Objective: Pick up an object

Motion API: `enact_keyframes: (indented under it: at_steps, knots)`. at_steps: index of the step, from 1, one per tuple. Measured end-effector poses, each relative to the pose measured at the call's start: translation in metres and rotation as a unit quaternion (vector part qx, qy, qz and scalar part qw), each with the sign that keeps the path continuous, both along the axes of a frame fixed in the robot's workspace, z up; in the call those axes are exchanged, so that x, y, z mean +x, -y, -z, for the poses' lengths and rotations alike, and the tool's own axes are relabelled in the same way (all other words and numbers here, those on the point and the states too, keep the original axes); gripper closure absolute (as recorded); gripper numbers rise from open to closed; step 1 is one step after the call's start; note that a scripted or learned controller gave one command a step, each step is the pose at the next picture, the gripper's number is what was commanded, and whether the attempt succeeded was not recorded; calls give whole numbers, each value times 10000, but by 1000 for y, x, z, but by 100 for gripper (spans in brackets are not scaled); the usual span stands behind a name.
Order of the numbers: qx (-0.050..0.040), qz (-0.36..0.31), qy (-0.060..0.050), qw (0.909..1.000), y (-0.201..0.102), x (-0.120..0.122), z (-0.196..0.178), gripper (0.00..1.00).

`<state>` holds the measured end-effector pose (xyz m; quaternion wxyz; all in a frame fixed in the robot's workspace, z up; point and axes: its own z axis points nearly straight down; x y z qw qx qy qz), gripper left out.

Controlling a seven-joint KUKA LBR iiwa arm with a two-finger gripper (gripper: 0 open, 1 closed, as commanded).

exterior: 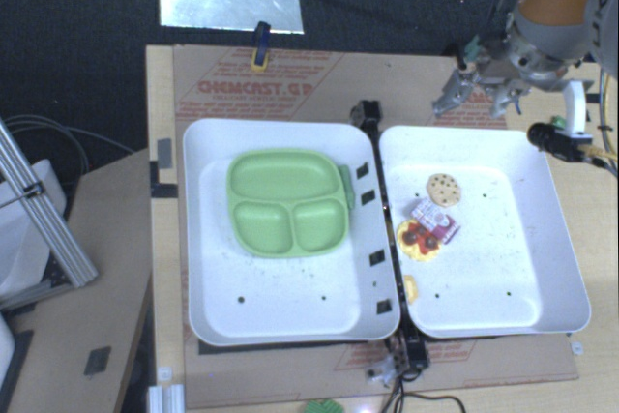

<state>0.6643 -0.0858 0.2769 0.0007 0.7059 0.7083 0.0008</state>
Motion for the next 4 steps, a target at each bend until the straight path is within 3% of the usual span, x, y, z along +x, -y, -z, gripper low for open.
enact_keyframes:
  at_steps: [1, 2, 3, 4]
  knots:
    - [8, 15, -61, 10000, -3, -33, 109, 0]
    - [10, 44, -11, 10000, 20, -97, 195, 0]
    - [-2, 9, 21, 10000, 19, -93, 181, 100]
    - [14, -49, 50, 10000, -65, -72, 86, 100]
